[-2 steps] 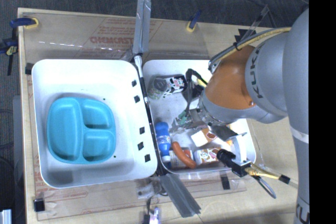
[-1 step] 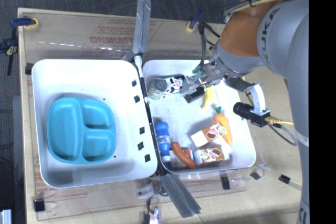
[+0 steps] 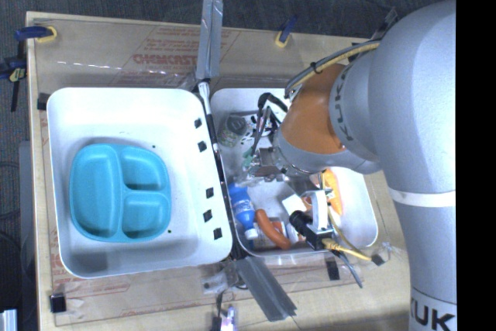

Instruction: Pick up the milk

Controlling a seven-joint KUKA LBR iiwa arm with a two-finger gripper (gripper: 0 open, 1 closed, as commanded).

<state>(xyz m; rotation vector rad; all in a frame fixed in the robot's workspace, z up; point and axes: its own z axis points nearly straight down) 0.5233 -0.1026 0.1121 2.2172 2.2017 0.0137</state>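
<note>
Two shallow white bins side by side on the tabletop [image 3: 101, 43], which blue clamps [image 3: 287, 31] grip at its far edge, presumably to keep it from shifting. Item 1: left bin [image 3: 56, 167], containing one blue divided plate [image 3: 120, 190] lying flat and well apart from everything else; it plays no part in the task. Item 2: right bin [image 3: 370, 222], crowded. Contents legible here: a blue bottle [image 3: 242, 209] lying against the wall nearest the left bin; an orange sausage-shaped piece [image 3: 271, 229] just beside it at the near end; a greyish clear object [image 3: 231, 128] at the far end; an orange-and-yellow piece [image 3: 332, 194] toward the right wall. Item 3: a small white boxy object [image 3: 297, 204] near the middle of the right bin, between the sausage-shaped piece and the orange-and-yellow piece, judged to be the milk, though partly shadowed by the arm [image 3: 403, 89]. Item 4: gripper [image 3: 267, 160], hanging low over the right bin beneath the orange band [image 3: 310, 120], just beside the milk toward the far-left; whether it is apart or together cannot be told, the wrist covering it. Nothing seen held. Position suggests a descent into the clutter; neighbours crowd the milk closely, so a clean grasp looks difficult
</note>
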